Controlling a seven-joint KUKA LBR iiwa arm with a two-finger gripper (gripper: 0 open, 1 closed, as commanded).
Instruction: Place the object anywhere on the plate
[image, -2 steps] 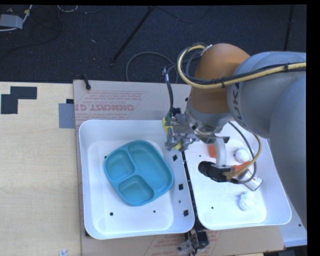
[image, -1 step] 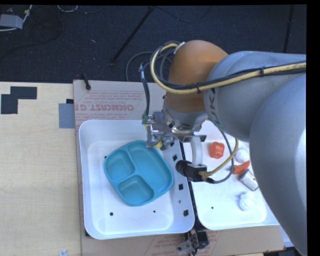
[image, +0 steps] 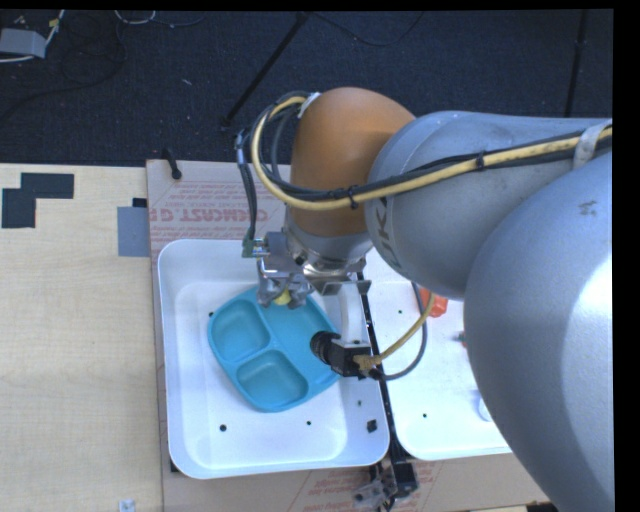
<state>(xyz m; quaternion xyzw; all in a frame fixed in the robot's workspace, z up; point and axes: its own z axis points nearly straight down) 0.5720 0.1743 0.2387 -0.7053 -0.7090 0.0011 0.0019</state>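
Observation:
A blue plate (image: 262, 352) with three compartments lies tilted in the left white bin (image: 190, 400). My gripper (image: 284, 293) hangs over the plate's upper right rim, below the orange wrist band. A small yellow object (image: 284, 297) shows between its fingertips, and the gripper is shut on it. Most of the object is hidden by the gripper body, so its shape is unclear. It is just above the plate's rim, and I cannot tell whether it touches.
The arm's big grey body covers most of the right bin (image: 440, 420). An orange thing (image: 432, 301) peeks out beside the arm in that bin. A black cable end (image: 330, 350) hangs over the plate's right edge. Cardboard lies under both bins.

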